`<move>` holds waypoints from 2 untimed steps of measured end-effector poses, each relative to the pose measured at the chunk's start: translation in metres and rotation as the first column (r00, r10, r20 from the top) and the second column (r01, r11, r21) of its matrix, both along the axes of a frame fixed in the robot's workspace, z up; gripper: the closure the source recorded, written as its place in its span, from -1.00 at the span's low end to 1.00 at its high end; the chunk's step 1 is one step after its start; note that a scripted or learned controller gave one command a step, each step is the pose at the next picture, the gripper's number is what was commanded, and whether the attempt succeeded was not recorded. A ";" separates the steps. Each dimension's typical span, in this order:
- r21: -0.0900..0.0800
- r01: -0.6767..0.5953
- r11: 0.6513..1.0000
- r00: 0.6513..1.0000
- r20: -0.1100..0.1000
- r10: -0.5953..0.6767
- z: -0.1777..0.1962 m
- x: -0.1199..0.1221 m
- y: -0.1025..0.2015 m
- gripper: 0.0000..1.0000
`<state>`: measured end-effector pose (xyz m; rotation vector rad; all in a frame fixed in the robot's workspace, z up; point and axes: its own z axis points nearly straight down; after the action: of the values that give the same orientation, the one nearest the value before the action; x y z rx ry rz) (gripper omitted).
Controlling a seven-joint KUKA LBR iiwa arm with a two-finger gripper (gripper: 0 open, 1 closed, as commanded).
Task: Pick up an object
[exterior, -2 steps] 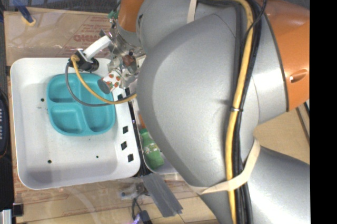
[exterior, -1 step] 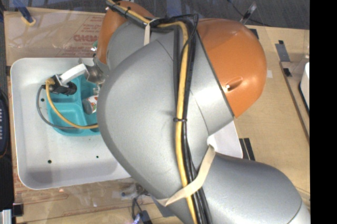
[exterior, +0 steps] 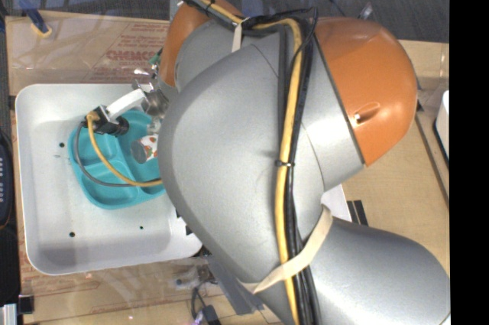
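Teal tray [exterior: 114, 192] lies in the white bin [exterior: 46, 224], left-centre of frame, partly under the arm. Judged light, rigid, smooth plastic, likely slippery; the raised rim offers the best hold. Gripper [exterior: 149, 113] is at its upper right; claw state cannot be told.

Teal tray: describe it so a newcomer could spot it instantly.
Start at the white bin left of the big grey arm. Inside, toward the arm, lies the teal tray, partly hidden by it. It alone is brightly coloured against the bin's white floor.

tray [exterior: 107, 192] in bin [exterior: 47, 228], arm [exterior: 244, 163] at right
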<state>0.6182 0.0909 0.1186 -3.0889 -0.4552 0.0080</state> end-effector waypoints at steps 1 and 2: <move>-0.015 0.071 0.997 0.997 0.012 -0.071 0.078 0.007 0.031 1.00; -0.019 0.056 0.998 0.998 0.005 -0.056 0.064 0.029 0.040 1.00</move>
<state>0.6474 0.1308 0.1821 -3.1199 -0.3712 0.0040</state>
